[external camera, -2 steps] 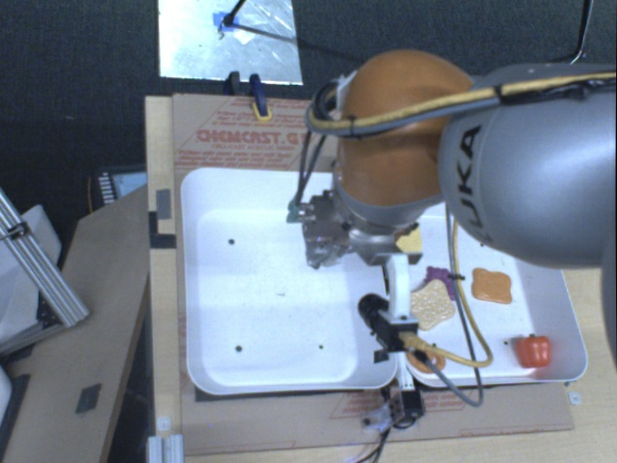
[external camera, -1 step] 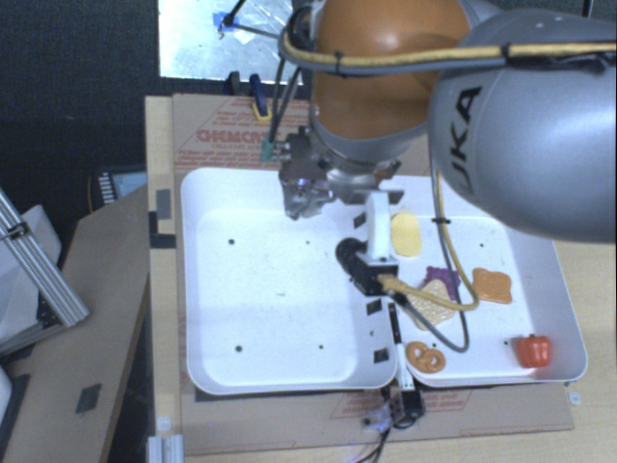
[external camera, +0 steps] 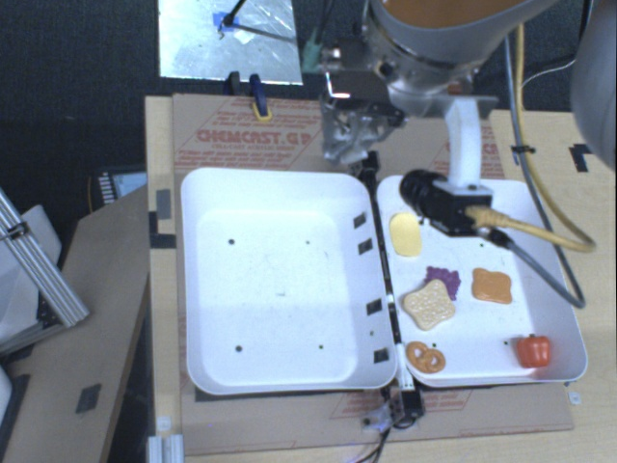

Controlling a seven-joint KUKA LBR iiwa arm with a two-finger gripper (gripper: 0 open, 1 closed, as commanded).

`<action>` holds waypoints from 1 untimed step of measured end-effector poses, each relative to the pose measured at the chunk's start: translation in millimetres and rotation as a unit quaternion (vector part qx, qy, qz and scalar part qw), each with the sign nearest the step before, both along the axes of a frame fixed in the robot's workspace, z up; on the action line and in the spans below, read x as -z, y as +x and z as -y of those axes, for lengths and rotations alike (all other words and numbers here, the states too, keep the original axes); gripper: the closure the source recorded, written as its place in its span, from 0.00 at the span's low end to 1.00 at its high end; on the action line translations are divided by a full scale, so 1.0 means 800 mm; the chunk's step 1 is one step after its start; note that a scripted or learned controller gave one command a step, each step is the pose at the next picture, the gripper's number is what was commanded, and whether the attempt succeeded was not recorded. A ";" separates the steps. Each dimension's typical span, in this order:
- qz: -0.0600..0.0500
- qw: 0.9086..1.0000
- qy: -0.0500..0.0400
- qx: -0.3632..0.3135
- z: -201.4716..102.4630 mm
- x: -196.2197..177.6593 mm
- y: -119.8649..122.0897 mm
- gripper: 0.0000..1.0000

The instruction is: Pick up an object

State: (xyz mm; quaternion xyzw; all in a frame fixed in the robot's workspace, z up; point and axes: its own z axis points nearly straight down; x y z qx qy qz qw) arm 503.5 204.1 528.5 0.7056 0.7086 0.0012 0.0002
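End effector [external camera: 355, 143], finger state can't tell, is hanging over bins' far edge w/ yellow piece [external camera: 406, 234] lying nearest, just toward the viewer & right, long axis near-to-far.

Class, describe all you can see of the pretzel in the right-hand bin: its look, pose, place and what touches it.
The pretzel is a small, golden-brown toy twist with looped holes, seemingly plastic. It lies flat on the floor of the right bin, in the near left corner, close to the divider between the bins. The cracker-like toast piece lies just beyond it, apparently not touching. Nothing grips it.
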 end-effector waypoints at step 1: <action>-0.007 1.000 -0.003 0.002 0.021 0.194 -0.014 1.00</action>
